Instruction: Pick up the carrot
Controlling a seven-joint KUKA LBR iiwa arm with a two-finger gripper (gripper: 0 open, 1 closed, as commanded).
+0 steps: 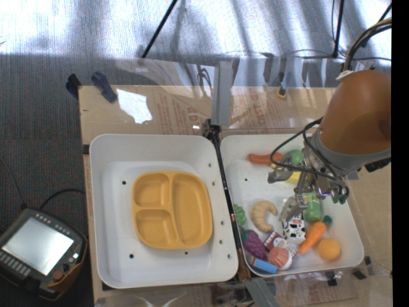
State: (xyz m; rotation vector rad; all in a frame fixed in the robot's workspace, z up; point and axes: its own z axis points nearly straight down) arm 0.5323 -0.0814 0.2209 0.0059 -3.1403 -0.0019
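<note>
Carrot lies loose just below-right of gripper, among crowded toys; jaw state cannot be told

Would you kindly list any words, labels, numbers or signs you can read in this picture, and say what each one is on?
Nothing here reads with certainty.
Cardboard sheet behind the bins: faint reddish printing, upside down and blurred, not readable.
Handheld pendant on the floor: its screen is glared out, no text legible.
Small black-and-white toy in the right bin: markings too small to tell whether they are lettering.
Yellow tray, carrot and gripper: no lettering visible.
</note>
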